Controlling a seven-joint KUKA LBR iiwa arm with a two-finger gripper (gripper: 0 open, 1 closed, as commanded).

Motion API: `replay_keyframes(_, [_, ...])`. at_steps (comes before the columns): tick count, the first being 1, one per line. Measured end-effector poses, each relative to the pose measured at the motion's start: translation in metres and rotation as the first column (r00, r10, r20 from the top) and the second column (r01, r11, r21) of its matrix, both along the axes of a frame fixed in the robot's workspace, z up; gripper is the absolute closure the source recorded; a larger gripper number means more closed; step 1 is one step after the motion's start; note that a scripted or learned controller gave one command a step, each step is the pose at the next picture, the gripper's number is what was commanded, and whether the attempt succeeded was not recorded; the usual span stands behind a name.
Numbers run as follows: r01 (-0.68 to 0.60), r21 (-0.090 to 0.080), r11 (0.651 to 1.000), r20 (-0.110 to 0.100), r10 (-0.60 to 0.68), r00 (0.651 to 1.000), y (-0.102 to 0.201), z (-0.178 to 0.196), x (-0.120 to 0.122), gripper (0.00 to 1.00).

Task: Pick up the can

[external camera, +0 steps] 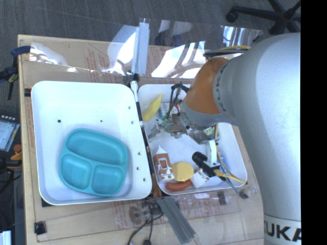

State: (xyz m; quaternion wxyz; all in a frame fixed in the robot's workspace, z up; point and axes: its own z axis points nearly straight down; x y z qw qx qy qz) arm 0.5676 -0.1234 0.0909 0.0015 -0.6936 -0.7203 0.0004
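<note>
Task looks not done yet: the grey arm w/ orange band (pixel 214 93) is low in the right white bin (pixel 240 160), pincer state I cannot tell, and I cannot make out any can among the clutter there.

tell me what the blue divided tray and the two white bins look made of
Turquoise three-compartment tray: likely moulded plastic, smooth with a soft sheen, rounded edges. Left shallow white bin and right shallow white bin: probably thin glossy plastic, with rounded corners and bright glare; the exact material is unclear.
</note>
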Motion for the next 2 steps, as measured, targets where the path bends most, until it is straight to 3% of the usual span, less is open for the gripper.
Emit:
replay_keyframes(1, [0.047,-0.005,0.999,0.002,-0.047,0.999,0.0082,0.0016,-0.0917,0.00])
replay_keyframes(2, [0.037,-0.001,0.999,-0.002,-0.037,0.999,0.0114,0.0099,-0.0911,1.00])
